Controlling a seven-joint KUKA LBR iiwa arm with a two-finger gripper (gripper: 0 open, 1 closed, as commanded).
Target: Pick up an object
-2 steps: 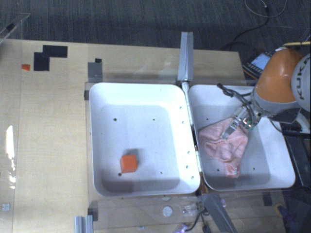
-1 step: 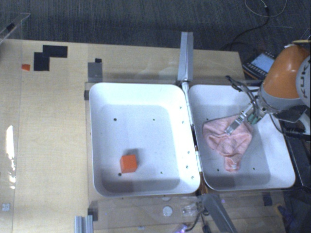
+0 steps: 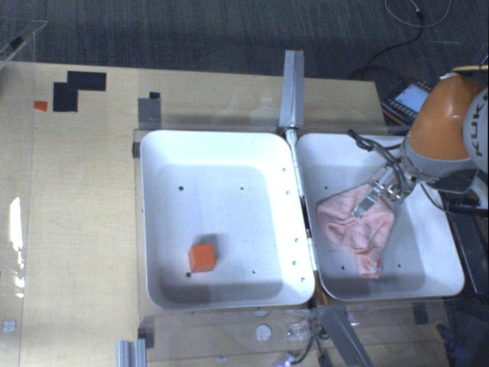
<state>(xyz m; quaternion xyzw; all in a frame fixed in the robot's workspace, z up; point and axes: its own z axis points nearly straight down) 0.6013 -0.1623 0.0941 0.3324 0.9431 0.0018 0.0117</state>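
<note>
Camera view, bench: we see two shallow white bins side by side, the left bin and the right bin, with a metal divider post at 12 o'clock between them.

Camera view, arm: it comes in from 3 o'clock, orange band above the wrist, and the gripper sits low over the right bin.

Gripper state: its fingers meet the upper right edge of the pink cloth; we cannot tell whether they are spread or pressed together, nor whether any fabric lies between them.

Task's thing, place: the pink cloth lies crumpled in the middle of the right bin, well clear of the bin's walls except toward 9 o'clock, where it comes near the wall shared with the left bin.

Task's thing, axis: we judge its long axis to run from about 11 o'clock to 5 o'clock, with a narrow tail trailing toward 5 o'clock.

Handling: we expect it to be light, soft and limp, draping once lifted. A raised fold near the bunched top should give the best hold; a flat patch may slip out.

Other candidate: an orange block rests in the left bin toward 7 o'clock, rigid and small, well apart from the gripper.
</note>
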